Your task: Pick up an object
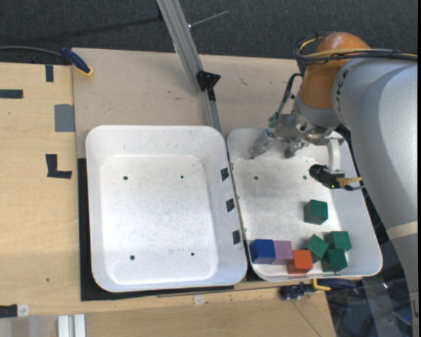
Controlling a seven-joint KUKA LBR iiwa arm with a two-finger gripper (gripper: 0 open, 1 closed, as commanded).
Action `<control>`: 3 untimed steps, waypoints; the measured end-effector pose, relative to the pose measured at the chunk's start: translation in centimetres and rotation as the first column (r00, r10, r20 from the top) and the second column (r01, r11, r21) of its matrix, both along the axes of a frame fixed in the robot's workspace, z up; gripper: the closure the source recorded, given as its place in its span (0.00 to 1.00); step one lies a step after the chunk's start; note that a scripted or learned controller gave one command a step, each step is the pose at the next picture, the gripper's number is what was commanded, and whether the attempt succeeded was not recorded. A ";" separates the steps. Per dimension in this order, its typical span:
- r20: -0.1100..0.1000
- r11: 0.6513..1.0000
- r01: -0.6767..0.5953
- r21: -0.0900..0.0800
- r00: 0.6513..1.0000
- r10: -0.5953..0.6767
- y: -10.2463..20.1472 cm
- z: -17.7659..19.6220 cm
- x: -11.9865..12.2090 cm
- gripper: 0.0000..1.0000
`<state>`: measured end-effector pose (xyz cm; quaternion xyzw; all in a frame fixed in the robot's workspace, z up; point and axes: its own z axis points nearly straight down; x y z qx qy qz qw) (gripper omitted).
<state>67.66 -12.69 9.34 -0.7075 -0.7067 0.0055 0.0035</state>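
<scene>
The pincer (274,148) hangs over the far end of the right bin (266,188), its two fingers spread apart with nothing between them. Taking the right bin as the landmark, every block lies toward its near end, well apart from the pincer: a lone green block (316,211) sits mid-bin toward the right wall, and beyond it a cluster crowds the near rim, with a blue block (262,250) at the left, a purple block (283,249) touching it, an orange block (301,260) just beside that, and three more green blocks (330,250) packed at the right corner. The left bin (161,209) lies against the right bin's left wall on the worktop (28,209). As far as I can judge, the pick is not yet done: no block is lifted or gripped, and what is left is to travel down the bin, settle on one block, close on it and raise it. The lone green block looks the easiest target, since it stands free of neighbours.
</scene>
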 end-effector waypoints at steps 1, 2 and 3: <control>-0.001 1.000 -0.002 0.000 1.000 0.002 0.1 0.9 0.0 1.00; 0.017 1.000 -0.002 0.002 1.000 0.002 -0.8 5.8 0.1 1.00; 0.017 1.000 -0.004 0.002 1.000 0.003 0.1 10.4 0.4 1.00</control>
